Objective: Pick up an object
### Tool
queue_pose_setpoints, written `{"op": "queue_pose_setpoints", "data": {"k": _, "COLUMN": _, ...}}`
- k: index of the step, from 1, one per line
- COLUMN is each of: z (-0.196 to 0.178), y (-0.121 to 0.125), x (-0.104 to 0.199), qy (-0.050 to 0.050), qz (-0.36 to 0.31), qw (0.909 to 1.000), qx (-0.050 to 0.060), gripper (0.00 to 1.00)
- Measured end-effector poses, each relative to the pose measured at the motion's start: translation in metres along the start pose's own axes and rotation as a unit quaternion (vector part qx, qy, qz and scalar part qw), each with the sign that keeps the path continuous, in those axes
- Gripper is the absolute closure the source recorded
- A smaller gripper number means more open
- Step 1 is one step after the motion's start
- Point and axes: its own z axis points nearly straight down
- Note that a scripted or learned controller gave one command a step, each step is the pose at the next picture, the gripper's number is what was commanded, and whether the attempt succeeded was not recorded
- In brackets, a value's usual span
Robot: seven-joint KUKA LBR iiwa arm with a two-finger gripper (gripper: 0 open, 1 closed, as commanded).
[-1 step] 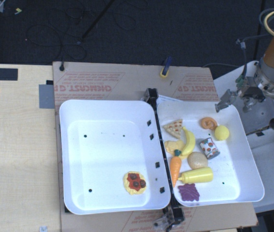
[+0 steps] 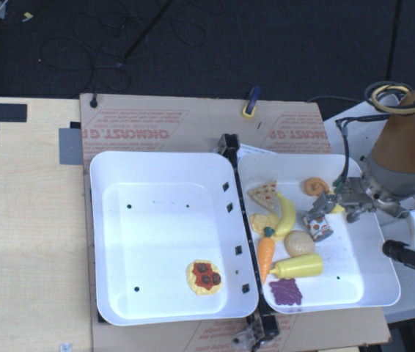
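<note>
Gripper (image 2: 323,215) in right bin (image 2: 372,288), finger state unclear. Small can (image 2: 319,228) below: light, stiff, slippery; grip sides.

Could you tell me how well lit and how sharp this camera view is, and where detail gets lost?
In the camera view, both white bins are evenly and brightly lit, the left bin nearly washed out; shadows under the banana and carrot are faint; the floor beyond the bench falls almost black; the whole frame is soft, so the pincer blurs.
</note>
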Motion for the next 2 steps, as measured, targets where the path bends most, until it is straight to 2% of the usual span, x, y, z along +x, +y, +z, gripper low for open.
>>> {"op": "queue_pose_setpoints", "data": {"k": 1, "z": 0.09, "y": 0.021, "x": 0.046, "qy": -0.002, "qz": -0.002, "qw": 1.0, "qx": -0.007, "gripper": 0.0}}
{"op": "queue_pose_setpoints", "data": {"k": 2, "z": 0.085, "y": 0.063, "x": 0.026, "qy": -0.003, "qz": -0.003, "qw": 1.0, "qx": -0.008, "gripper": 0.0}}
